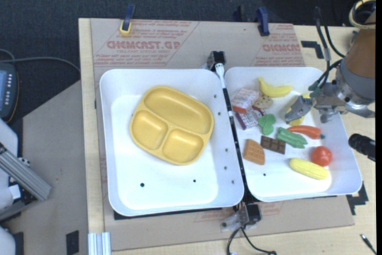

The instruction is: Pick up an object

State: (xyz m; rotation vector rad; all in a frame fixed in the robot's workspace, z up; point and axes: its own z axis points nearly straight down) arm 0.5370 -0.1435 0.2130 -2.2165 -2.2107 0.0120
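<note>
In the right bin, the open, empty gripper hovers over the left-right-lying carrot.

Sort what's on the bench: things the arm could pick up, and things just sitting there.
For the job:
gripper
banana
corn cob
tomato
carrot
green vegetable
chocolate bar
waffle

Lying about:
yellow divided plate in the left bin
right bin
clamps

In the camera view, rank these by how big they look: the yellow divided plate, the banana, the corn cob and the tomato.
1. Yellow divided plate, by far the largest.
2. Corn cob and banana: they look about alike, so I won't rank them.
3. Tomato, the smallest.
</note>
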